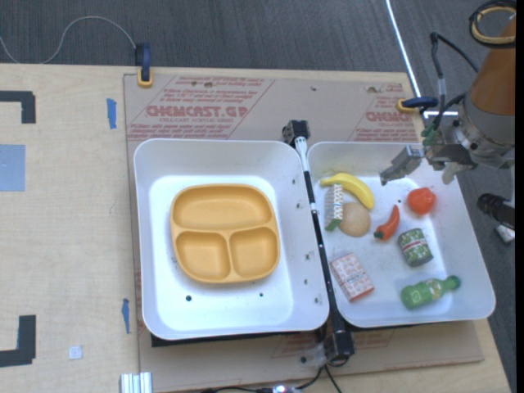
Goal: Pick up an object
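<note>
Objects for picking lie in the right-hand of two shallow white bins that sit side by side on a cardboard sheet over a pale wooden bench. Starting at the left, the left bin (155, 219) holds a yellow-orange divided plate (224, 232) with one long compartment at the far side and two smaller ones nearer the camera. A black divider rail (313, 219) runs between the bins. Just past it, in the right bin (475, 301), a small striped packet (334, 205) lies against the rail side, with a yellow toy banana (350, 188) curving above it and a round beige item, possibly a potato (354, 219), touching the packet's right side. Nearer the camera sits a pink and white patterned box (351, 275). Further right, a red chili pepper (388, 223) lies tilted, a green can (414, 247) rests just beside it, and a red tomato (421, 201) sits toward the bin's far side. A green bottle (427, 291) lies on its side near the front right corner. At the far right, the gripper (426, 164) hangs over the bin's far right edge, near the tomato but apart from it; its fingers appear spread and nothing sits between them.
</note>
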Available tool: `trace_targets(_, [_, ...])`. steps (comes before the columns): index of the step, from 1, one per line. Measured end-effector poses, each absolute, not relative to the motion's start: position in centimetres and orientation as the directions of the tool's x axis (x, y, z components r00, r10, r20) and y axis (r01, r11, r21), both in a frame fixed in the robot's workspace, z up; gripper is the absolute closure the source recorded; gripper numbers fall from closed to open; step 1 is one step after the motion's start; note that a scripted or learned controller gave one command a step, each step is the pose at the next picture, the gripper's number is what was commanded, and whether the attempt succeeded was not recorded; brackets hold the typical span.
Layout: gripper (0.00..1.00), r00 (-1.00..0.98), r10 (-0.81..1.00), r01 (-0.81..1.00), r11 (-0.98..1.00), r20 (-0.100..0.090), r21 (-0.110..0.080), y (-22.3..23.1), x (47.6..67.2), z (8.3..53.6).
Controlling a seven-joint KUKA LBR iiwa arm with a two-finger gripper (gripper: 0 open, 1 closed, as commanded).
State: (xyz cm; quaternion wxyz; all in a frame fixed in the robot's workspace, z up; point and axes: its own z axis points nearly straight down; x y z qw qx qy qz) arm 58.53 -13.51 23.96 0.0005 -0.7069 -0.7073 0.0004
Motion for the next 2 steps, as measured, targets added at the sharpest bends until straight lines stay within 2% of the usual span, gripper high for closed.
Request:
trace_targets(1, [0.00,0.001,1.000,1.000,-0.001,0.001,-0.003,-13.7,56.6,12.8])
trace_targets(2, [0.00,0.000,1.000,1.000,0.000,0.000,0.000,-10.5,56.6,9.3])
